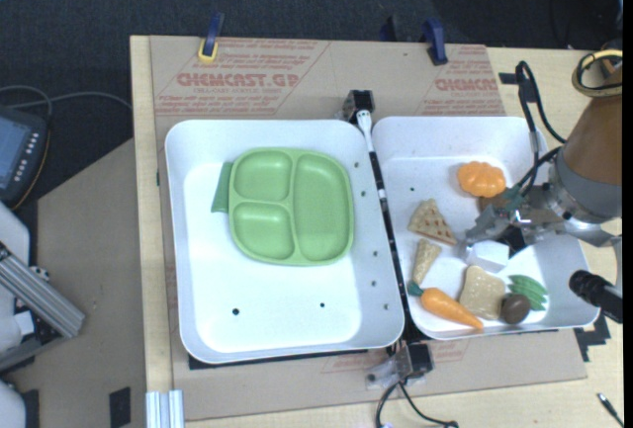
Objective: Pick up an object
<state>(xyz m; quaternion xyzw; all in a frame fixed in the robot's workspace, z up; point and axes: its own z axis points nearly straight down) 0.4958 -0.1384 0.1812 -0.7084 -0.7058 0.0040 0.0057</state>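
Two shallow white bins side by side on the bench. In the left bin (198,307): one green divided plate (292,206) with three compartments, lying flat toward the upper middle.

In the right bin (435,137): an orange rounded piece (482,179) near the upper right; a tan cracker-like wedge (431,221) left of centre; a narrow pale wedge (425,261) just below it; a carrot (450,307) lying at a slant by the lower left corner; a pale bread-like square (482,289) just beside the carrot; a dark brown round piece (514,309) touching or almost touching that square; a green leafy piece (528,289) just above the brown one.

Gripper (504,226) low in the right bin, between the orange piece and the bread-like square, the arm (598,159) entering from the right. Fingers open or closed: cannot tell, since dark and grey parts blur together there. Possibly a small white thing under the gripper, but unclear.

Around the bins: brown printed cardboard (257,70), with two clamps, left (210,39) and right (433,41), at the far edge.
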